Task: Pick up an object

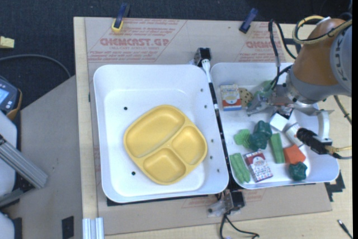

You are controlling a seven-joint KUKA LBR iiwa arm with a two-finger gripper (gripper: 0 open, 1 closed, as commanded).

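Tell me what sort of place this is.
Most likely a robotics lab test bench, not a kitchen: a grey and orange arm reaches over two white bins, one holding a yellow divided tray, the other small toy-like items, on a clamped board.

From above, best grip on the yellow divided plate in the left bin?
Take the yellow divided plate by its raised outer rim, on the near-right edge. It lies flat, too wide to span, so only the thin lip fits a claw, one finger inside a compartment, one outside. Likely awkward.

Bright, even overhead light, soft shadows, mild glare on white bins (112,87).
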